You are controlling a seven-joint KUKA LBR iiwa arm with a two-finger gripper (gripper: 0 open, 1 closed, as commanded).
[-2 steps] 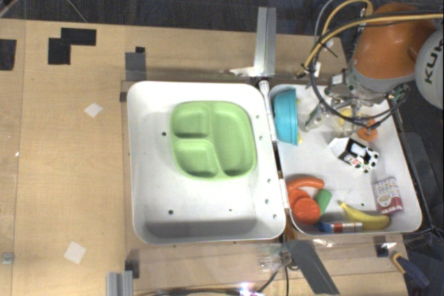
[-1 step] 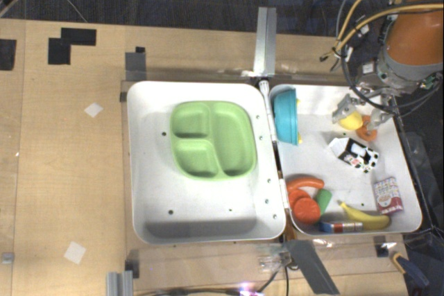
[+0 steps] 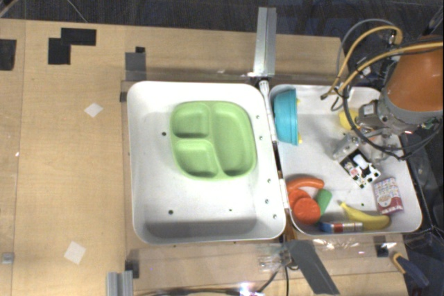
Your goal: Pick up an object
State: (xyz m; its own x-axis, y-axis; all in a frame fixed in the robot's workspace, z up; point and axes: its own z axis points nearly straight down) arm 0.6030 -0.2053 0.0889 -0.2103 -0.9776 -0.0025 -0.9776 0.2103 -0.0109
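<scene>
1. Wooden bench (image 3: 62, 170): bears two shallow white bins side by side
2. White left bin (image 3: 149, 211): holds one green divided plate (image 3: 211, 138), lying flat near its middle
3. White right bin (image 3: 319, 128): holds all the small objects open to picking
4. Grey arm (image 3: 416, 83) with an orange band: reaches in from the right, over the far right part of the right bin
5. Grey gripper (image 3: 347, 149): hangs over the middle of the right bin, apart from the banana and the packet; whether it is wide or narrow cannot be told
6. Blue bowl (image 3: 285, 118): stands on its edge against the right bin's left wall, at the far end
7. Yellow banana (image 3: 365, 217): lies near the front wall, right of centre
8. Orange and red pieces (image 3: 304, 196): front left corner, with a small green piece (image 3: 325, 200) just beside them
9. Red and white packet (image 3: 388, 195): by the right wall, just behind the banana
10. Blue and red marker (image 3: 340, 226): along the front wall, just beside the banana
11. Yellow thing (image 3: 347, 118): far right part, partly hidden by the arm; its kind cannot be told
</scene>
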